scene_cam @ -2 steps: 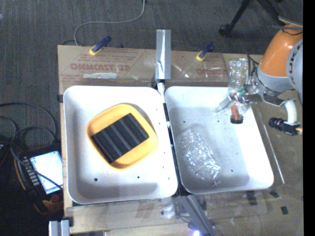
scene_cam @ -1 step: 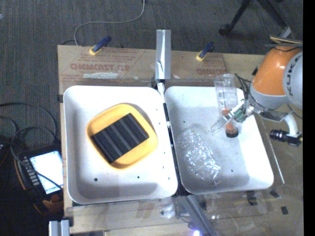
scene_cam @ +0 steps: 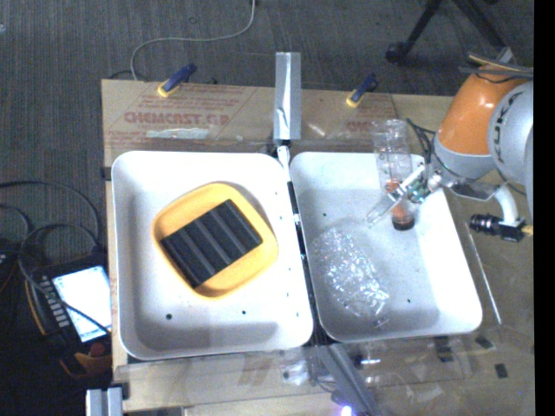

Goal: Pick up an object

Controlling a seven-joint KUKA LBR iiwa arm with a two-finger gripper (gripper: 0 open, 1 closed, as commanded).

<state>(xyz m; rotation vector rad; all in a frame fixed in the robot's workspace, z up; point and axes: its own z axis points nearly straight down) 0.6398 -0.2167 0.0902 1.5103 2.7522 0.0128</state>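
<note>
Gripper point(scene_cam: 401, 204) over rt bin point(scene_cam: 451, 310), nr crinkled clear plastic point(scene_cam: 349, 276).

Dark carpet point(scene_cam: 130, 16), chair base point(scene_cam: 451, 7).

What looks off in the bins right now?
Nothing spilled or broken. The yellow tray with the black ribbed insert lies askew in the left bin. In the right bin, a crumpled clear plastic piece looks crushed. The pincer is over that bin's back edge.
</note>
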